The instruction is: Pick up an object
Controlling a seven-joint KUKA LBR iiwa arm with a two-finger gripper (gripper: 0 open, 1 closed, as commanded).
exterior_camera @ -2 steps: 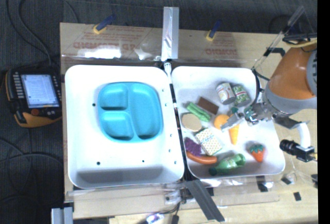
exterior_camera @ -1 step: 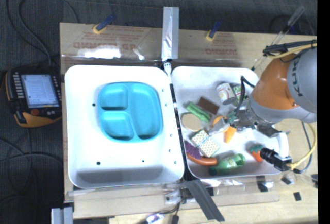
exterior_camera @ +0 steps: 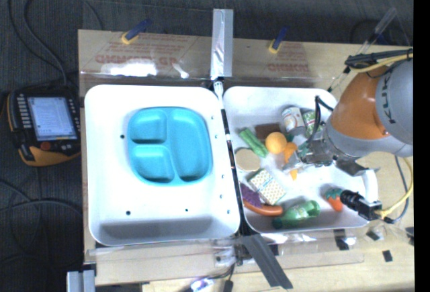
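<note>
Arm (exterior_camera: 376, 113) reaches into right bin (exterior_camera: 349, 99). Gripper (exterior_camera: 310, 150) low among items; finger state: cannot tell. Items, right bin: one orange ball (exterior_camera: 275, 143), one green cylinder (exterior_camera: 252, 141), one green bottle (exterior_camera: 299, 212), one checkered packet (exterior_camera: 267, 184), one can (exterior_camera: 291, 117). Left bin (exterior_camera: 107, 150): one blue three-compartment tray (exterior_camera: 168, 144).

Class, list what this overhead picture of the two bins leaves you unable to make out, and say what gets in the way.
- Gripper: the arm's wrist covers its fingers, so any grasp is hidden.
- Can: label too small and blurred to read.
- Pendant screen: text too small.
- Arm: cut off by the right edge.
</note>
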